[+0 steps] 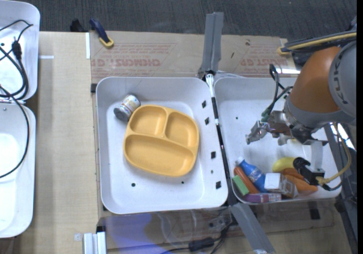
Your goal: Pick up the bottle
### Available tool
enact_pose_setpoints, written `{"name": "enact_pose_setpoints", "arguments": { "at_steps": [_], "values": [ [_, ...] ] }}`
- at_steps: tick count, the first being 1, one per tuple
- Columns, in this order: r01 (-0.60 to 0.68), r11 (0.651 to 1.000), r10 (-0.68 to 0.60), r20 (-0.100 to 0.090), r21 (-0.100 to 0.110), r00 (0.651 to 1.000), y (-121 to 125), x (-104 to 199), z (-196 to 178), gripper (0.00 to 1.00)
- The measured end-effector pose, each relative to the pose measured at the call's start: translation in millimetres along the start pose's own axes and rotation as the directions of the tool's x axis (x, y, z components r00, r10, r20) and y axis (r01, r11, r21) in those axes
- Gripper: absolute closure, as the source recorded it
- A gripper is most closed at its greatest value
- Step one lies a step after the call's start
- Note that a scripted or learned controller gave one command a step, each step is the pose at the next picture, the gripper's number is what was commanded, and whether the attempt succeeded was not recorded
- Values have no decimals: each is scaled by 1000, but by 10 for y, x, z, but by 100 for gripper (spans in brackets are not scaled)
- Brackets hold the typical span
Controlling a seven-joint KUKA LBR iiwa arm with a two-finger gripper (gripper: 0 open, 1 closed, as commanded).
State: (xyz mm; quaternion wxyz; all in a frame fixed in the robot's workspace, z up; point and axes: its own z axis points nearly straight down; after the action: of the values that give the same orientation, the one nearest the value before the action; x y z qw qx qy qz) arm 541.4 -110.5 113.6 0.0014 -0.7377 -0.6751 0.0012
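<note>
Fingers of the gripper [256,132] are small and partly lost against the white floor of the right bin [238,100]; how far apart they stand cannot be told, and nothing can be seen between them. They hang over bare floor in the middle of that bin, up and to the left of the clutter. One grey arm [317,85] with an orange band comes in from the right above them.

One blue bottle [252,172] with a white and red end lies on its side in the near part of the right bin, below the gripper and apart from it. Beside it, one orange-red piece [243,179] touches its left flank, one purple item [266,197] lies along the front wall, one white block [273,181] sits to its right, one yellow object [283,163] rests further right, and one orange object [300,182] lies under the black cable end.

In the left bin [113,179] sit one yellow three-compartment plate [161,140] and one small silver can [126,106] on its side, just touching the plate's upper left rim
</note>
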Motion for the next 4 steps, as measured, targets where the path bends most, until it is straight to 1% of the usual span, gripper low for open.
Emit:
{"name": "enact_pose_setpoints", "arguments": {
  "at_steps": [1, 2, 3, 4],
  "values": [
    [-168, 986, 168, -1, -1, 986, -413, -98, 182, 0],
    [-177, 984, 177, -1, -1, 984, -657, 112, 230, 0],
    [-255, 967, 255, 1, -2, 967, -490, 190, -771, 0],
    [-217, 976, 217, 1, -4, 976, -641, 21, 229, 0]
  ]
}}
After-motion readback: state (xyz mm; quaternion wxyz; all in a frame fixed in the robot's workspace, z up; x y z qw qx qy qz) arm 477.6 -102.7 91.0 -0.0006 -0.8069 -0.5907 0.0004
